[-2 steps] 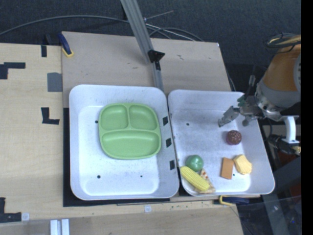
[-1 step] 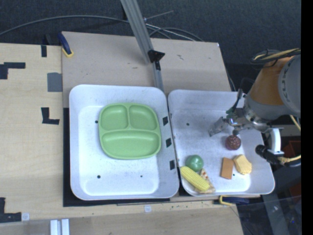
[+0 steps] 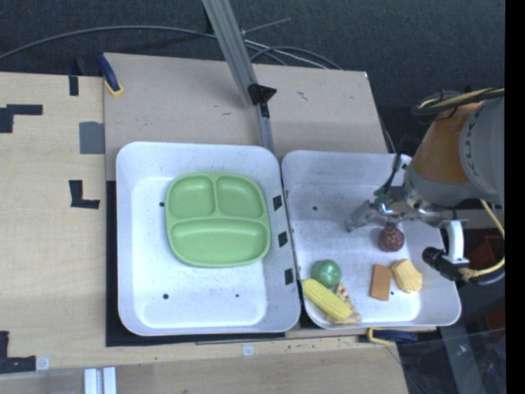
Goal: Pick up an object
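Gripper [image 3: 371,215] hangs above right bin [image 3: 328,179], beside dark red ball [image 3: 391,238]

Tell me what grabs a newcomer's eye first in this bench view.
The green divided plate stands out, lying in the left bin. In the right bin, the gripper sits just above a dark red fruit, with corn near the front edge.

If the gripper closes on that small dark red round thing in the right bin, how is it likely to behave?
The small dark red round object looks ball-like, so it may roll across the right white bin if nudged. Its curved sides could squirt from the gripper beside it. It is probably light.
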`<state>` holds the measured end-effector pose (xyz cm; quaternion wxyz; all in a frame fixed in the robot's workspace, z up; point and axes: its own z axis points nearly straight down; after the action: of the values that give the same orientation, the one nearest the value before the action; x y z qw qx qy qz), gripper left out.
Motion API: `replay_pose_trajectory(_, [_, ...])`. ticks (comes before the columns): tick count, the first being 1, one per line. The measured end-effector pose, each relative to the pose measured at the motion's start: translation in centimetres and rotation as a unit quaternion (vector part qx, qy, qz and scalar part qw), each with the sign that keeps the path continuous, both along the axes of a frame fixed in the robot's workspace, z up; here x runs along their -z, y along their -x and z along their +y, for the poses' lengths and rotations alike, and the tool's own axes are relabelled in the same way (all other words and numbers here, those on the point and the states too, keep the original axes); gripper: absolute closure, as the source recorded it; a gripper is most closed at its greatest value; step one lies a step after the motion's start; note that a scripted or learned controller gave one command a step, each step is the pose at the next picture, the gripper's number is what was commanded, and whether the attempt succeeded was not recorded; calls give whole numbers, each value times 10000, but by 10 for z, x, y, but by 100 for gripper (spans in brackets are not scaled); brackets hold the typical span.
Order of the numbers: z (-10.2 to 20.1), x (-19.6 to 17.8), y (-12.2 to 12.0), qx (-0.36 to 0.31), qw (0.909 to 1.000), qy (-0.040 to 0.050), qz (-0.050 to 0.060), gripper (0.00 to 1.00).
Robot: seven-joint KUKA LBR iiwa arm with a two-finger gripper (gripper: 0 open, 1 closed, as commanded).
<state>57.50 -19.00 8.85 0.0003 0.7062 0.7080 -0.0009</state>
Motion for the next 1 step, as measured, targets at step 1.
replay_pose_trajectory(1, [1,-10,0,-6,10000,-4,-2,100])
